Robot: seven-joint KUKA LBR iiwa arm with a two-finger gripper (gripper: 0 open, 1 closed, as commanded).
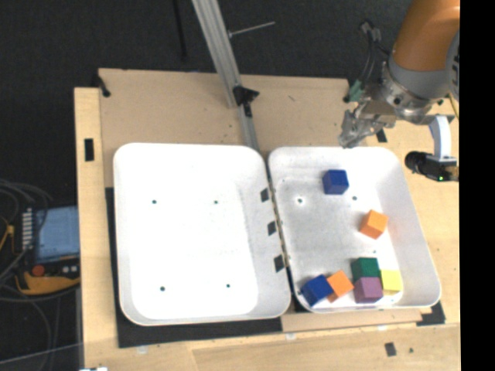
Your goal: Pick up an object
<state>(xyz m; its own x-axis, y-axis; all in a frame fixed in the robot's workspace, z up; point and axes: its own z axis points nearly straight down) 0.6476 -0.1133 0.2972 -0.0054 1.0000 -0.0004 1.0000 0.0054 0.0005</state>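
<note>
- Seven small coloured cubes lie in the right-hand shallow white bin (418, 230); the left-hand white bin (124, 230) sits beside it on the counter.
- One blue cube (335, 182), at the upper middle of the right bin, stands well apart from the others and nearest the end effector (354, 135), which hovers over the bin's upper rim, nothing between its fingers; open or closed, I cannot tell.
- It looks light, rigid and flat-sided, so two opposite vertical faces should give a sure hold.
- An orange cube (373, 224) sits alone at right; the lower-right cluster is crowded and probably harder to grasp.
</note>
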